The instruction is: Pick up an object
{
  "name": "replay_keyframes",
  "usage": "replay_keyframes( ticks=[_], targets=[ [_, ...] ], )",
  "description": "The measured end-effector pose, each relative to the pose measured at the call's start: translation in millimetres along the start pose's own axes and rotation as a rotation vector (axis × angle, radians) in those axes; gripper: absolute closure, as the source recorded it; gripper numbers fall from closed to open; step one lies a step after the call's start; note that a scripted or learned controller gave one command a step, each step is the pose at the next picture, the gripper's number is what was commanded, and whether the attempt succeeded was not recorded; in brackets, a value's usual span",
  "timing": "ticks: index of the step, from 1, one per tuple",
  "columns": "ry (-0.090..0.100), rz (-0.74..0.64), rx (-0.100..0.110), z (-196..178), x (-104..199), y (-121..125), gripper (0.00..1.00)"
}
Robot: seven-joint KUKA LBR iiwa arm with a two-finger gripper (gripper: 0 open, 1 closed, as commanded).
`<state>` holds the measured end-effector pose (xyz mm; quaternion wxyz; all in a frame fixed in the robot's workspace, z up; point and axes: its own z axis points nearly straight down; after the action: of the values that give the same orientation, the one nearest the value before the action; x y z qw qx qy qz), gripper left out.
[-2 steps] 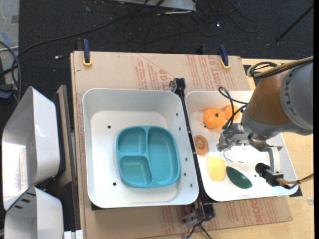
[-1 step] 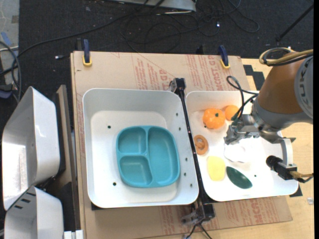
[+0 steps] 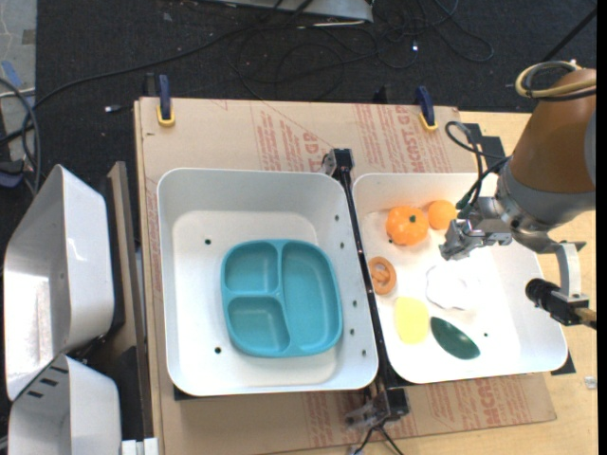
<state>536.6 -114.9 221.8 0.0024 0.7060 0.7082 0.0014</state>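
White object (identity unclear) beside gripper

Two white bins, one teal divided plate, six small items.

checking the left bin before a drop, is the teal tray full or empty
Empty. The tray lies flat, right side up, in the left bin, and all three compartments show bare teal floor.

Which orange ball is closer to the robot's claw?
The smaller orange ball, right of the bigger one, sits nearest the gripper.
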Motion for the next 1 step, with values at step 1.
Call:
replay_keyframes(
  ticks=[1],
  targets=[
    [0.003, -0.004, 0.007, 9.1, 52.5, -4.9, 1.00]
  ],
)
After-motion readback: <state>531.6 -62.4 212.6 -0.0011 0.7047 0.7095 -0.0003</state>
